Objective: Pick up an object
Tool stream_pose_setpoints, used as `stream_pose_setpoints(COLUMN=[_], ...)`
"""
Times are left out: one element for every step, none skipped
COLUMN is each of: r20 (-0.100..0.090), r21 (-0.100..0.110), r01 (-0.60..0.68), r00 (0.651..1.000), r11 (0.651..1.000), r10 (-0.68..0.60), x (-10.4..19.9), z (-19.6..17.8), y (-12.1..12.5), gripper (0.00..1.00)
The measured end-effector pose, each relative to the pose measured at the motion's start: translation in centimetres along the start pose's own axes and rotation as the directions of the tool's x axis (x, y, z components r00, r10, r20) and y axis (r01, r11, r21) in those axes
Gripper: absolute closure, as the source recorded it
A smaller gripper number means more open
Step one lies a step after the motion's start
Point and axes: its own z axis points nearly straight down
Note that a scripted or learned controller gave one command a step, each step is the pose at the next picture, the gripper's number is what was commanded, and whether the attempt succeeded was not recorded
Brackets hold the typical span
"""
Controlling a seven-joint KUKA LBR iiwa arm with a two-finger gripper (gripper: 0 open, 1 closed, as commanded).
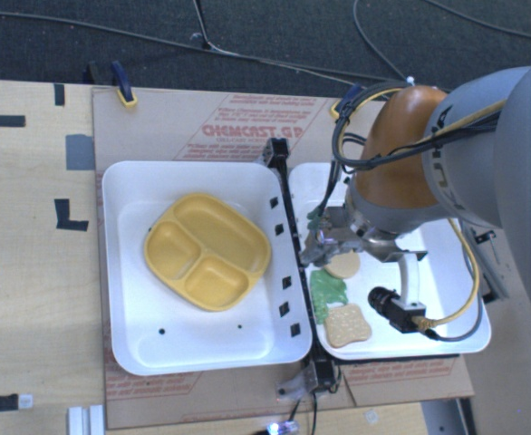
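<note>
You see yellow tray [207, 250] with three parts, lying flat in left bin [120, 188]. Arm reaches over right bin [469, 338]. Tool [324, 241] sits low by wall between bins; you cannot tell its grip. Just under it: round tan piece [342, 266], green leafy piece [327, 288], tan toast piece [347, 325]. All close together.

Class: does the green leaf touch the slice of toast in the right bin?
Touching: the camera view shows the green leaf meeting the toast with no gap.
</note>
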Motion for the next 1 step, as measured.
stream_pose_setpoints(r20=[0.0], r21=[-0.002], r01=[0.001], r00=[1.0], r11=[1.0], r10=[-0.001], x=[5.66], z=[-0.92], y=[0.97], gripper=[1.0])
